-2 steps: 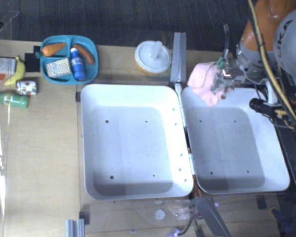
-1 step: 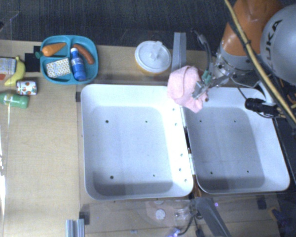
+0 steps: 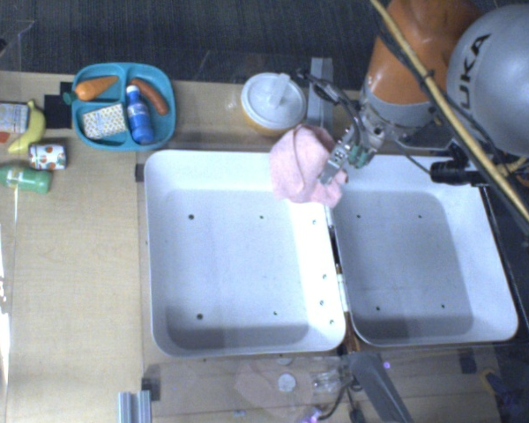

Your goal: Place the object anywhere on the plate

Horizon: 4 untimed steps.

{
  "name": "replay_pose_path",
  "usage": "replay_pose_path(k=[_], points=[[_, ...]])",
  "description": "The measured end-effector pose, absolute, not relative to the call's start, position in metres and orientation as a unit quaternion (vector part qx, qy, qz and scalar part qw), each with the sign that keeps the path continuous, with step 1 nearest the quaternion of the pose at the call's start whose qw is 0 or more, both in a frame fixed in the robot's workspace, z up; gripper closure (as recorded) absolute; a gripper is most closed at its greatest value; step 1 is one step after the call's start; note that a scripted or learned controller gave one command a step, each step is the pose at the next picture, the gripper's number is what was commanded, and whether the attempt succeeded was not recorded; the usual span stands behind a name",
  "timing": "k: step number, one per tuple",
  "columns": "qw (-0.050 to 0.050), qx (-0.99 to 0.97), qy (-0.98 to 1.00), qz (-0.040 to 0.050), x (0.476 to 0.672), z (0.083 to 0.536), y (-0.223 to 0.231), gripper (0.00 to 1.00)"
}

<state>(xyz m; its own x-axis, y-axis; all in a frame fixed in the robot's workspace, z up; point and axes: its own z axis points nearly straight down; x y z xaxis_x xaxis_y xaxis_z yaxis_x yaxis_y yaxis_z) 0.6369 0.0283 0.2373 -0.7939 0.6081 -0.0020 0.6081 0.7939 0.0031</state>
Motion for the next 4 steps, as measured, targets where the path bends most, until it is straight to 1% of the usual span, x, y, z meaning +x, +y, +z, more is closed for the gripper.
replay_pose_path(k=[1,2,3,4], points=[[0.002,0.125,0.992,0.0014,0.623,0.245,0.08,1.0],[0.003,0.0,1.0,0.0017,0.605,0.233,0.136,1.0],[0.003,-0.001,1.0,0.0017,0.589,0.229,0.185,1.0],[0.003,-0.001,1.0,0.0018,0.589,0.229,0.185,0.0]])
